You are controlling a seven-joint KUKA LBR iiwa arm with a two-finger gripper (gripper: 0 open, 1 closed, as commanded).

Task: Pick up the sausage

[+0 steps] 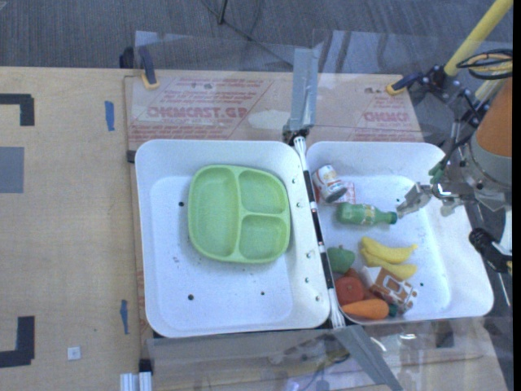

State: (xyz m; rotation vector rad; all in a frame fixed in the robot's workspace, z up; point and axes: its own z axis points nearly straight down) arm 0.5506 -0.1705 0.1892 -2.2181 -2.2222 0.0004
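In the right bin [464, 296], a small brown and white piece [391, 286] lies at the front among the toy food. It looks like the sausage, though it is too small to be sure. My gripper [431, 201] hovers over the bin's back right part, well behind that piece. Its fingers [412, 199] are spread open with nothing between them. One fingertip is close to the cap of a green bottle [363, 214].
The right bin also holds a small can [330, 183], two bananas [387, 255], a green pepper [341, 259], a tomato [351, 287] and a carrot [366, 309]. A green divided plate [239, 213] sits in the left bin [163, 300].
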